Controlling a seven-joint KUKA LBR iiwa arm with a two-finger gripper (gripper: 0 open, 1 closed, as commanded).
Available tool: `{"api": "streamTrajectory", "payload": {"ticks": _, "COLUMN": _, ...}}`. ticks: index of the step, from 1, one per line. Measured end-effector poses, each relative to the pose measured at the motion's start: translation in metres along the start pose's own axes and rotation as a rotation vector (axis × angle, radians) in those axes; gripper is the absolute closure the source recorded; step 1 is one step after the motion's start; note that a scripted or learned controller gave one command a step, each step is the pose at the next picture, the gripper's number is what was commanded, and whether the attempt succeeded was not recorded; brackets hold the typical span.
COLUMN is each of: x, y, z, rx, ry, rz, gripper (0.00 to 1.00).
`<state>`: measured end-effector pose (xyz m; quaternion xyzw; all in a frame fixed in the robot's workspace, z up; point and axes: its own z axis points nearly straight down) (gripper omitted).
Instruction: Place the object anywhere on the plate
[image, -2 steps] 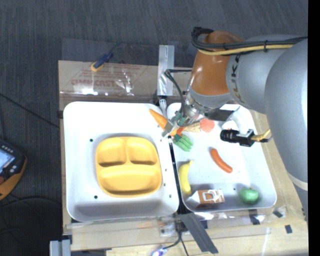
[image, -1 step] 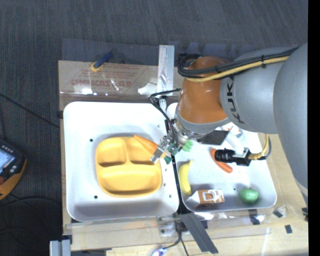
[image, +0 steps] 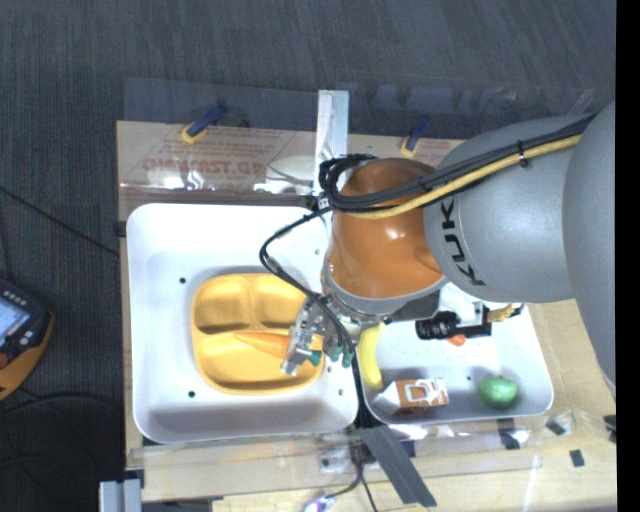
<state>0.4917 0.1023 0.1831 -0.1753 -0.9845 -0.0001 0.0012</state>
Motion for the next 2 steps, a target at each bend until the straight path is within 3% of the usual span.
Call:
{"api": "streamTrajectory", "payload": {"ticks": 1, "x": -0.0561, "y": 0.0348, "z": -0.0639, "rx": 0.0, "ry": -0.003, "rz": 0.244, "gripper": 1.0}}
{"api": "streamTrajectory", "payload": {"ticks": 2, "x": -0.0561, "y": 0.0348, "z": -0.0639, "rx": 0.001, "ry": -0.003, "rz": 0.244, "gripper": 0.0}}
